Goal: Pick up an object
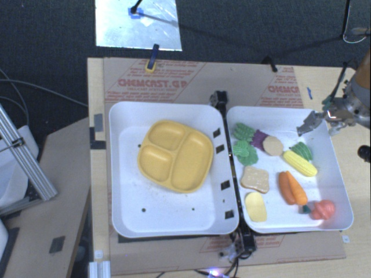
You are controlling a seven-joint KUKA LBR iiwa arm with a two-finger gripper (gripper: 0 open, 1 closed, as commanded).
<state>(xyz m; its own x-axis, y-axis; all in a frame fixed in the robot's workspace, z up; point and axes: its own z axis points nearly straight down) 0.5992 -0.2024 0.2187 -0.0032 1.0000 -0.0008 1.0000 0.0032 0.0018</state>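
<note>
You had two white bins: the left bin [124, 213] held a mustard-yellow divided plate [175, 155], and the right bin [339, 184] held the bright toys. There you could see two green leafy pieces [244, 149], a purple-and-beige radish-like piece [268, 142], a yellow corn cob with green husk [299, 160], a tan bread slice [255, 179], an orange carrot [291, 187], a pale yellow piece [255, 206] and a pinkish-red piece [322, 209]. The table [191, 80] was light brown board printed with red lettering. Behind it lay a dark blue-grey floor [46, 33] and a silvery sheet [138, 16] with a small blue mark.
</note>
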